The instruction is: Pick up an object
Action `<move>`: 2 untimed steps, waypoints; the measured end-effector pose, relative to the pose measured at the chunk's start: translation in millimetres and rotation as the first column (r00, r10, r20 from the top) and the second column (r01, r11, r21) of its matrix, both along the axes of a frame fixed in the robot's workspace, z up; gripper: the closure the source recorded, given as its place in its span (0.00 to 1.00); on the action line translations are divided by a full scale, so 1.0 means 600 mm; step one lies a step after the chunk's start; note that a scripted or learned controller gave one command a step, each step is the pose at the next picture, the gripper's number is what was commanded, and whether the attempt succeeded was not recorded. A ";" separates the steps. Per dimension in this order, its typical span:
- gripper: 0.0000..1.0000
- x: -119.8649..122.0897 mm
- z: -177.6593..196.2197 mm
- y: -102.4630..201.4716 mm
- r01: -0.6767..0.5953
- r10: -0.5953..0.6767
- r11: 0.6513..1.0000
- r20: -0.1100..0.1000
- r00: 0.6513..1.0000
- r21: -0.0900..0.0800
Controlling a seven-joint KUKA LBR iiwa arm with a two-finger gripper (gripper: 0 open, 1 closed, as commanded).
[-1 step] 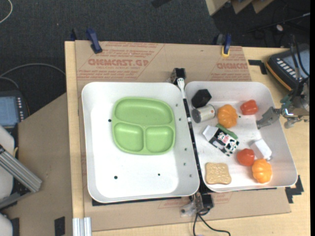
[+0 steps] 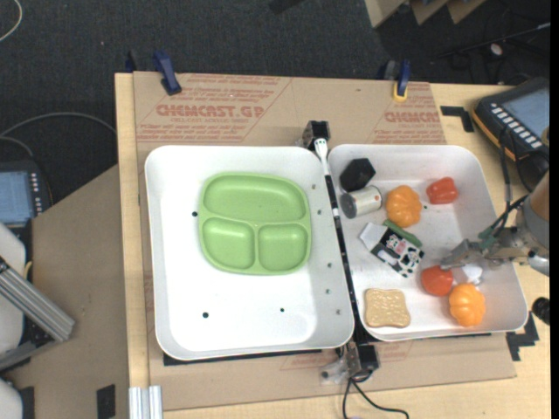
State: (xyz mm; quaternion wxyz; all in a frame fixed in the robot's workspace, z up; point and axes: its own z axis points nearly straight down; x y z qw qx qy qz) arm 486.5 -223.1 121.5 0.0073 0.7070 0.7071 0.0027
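Right bin (image 2: 472, 160), near its right edge: gripper (image 2: 472, 256) low, finger state impossible to tell (blurred). Red tomato-like piece (image 2: 436, 279) just beside the tip, orange piece (image 2: 466, 304) toward the front right corner. Advisable: centre over the red piece, descend straight, close gently

The cardboard sheet (image 2: 262, 103) under the bins carries red print. "CHEMCAST G P" reads in large letters at the back left, just behind the left bin (image 2: 166, 234), with a line of smaller red print above it too small to make out. The same word shows again at the back right, behind the right bin (image 2: 463, 160), only partly legible as "CHEMCAST". A small black-and-white packet (image 2: 397, 250) in the right bin has markings, unreadable.
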 end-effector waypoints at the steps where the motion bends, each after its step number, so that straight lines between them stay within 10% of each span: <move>1: 0.00 0.167 -0.059 0.116 -0.010 0.010 1.000 -0.003 1.000 0.006; 2: 0.00 0.294 -0.049 0.127 -0.006 0.006 1.000 -0.007 1.000 0.005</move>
